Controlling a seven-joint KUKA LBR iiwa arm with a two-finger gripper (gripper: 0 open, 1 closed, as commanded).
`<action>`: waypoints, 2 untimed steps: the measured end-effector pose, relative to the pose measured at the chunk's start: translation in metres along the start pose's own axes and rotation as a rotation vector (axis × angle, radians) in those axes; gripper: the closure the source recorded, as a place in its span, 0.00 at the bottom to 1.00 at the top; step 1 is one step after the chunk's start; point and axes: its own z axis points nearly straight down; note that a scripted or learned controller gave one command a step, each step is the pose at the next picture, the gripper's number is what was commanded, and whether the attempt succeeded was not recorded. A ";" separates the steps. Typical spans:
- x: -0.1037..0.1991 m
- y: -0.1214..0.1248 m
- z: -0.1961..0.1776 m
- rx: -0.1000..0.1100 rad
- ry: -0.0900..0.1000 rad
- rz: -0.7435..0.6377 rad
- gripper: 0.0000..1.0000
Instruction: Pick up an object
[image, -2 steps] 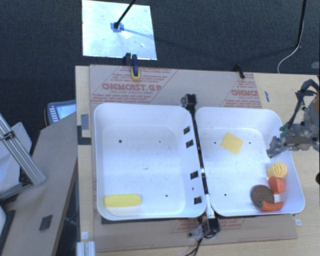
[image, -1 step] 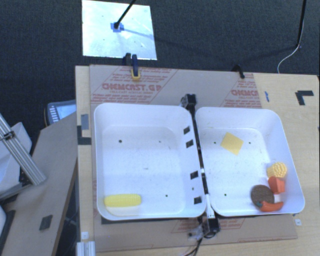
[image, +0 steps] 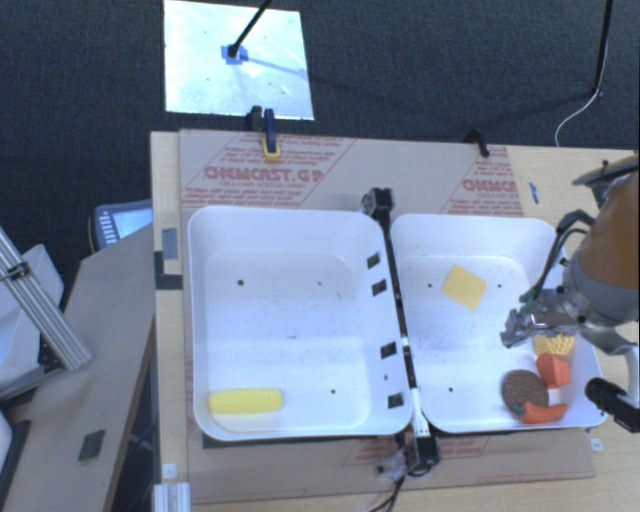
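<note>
Metal gripper (image: 522, 328), flat yellow square (image: 464, 286) (matte)

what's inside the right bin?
Right bin: yellow square, brown disc, orange pieces, yellow fries-like item. The gripper covers part of the right side.

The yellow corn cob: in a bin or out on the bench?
In. The yellow corn cob lies flat in the left bin, near its front left corner.

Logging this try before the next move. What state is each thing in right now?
Gripper: low over right bin, nothing seen between its fingers.
Yellow square slice: flat, right bin.
Corn cob: lying, left bin.
Brown patty: flat, right bin corner.
Orange carrot: lying beside patty.
</note>
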 end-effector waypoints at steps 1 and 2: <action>-0.007 0.002 -0.139 -0.029 -0.011 0.003 1.00; 0.089 0.002 -0.052 -0.010 -0.003 -0.005 1.00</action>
